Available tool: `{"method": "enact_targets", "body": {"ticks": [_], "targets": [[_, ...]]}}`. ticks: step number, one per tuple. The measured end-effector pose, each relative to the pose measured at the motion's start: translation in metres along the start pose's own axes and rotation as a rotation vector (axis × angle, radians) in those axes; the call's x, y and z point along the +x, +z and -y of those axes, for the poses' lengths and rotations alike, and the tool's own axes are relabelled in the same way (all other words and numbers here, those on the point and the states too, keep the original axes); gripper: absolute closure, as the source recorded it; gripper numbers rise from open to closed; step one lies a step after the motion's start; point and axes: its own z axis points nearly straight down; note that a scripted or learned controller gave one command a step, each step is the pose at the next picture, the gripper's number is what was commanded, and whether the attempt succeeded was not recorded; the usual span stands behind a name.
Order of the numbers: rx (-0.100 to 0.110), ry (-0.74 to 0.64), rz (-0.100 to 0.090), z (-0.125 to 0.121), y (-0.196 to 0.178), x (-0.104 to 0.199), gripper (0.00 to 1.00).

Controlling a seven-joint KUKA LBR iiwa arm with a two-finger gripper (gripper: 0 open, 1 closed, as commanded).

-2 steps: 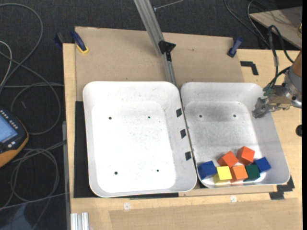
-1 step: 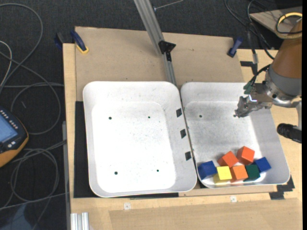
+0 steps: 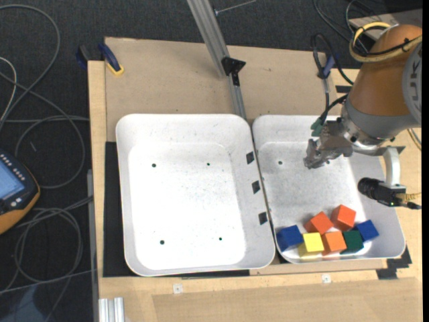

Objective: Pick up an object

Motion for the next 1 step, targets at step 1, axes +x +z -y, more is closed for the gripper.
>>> {"method": "enact_targets", "body": {"ticks": [1], "targets": [[0.001, 0.001, 0.0, 0.0191, 0.0001, 0.0504, 1.0]]}}
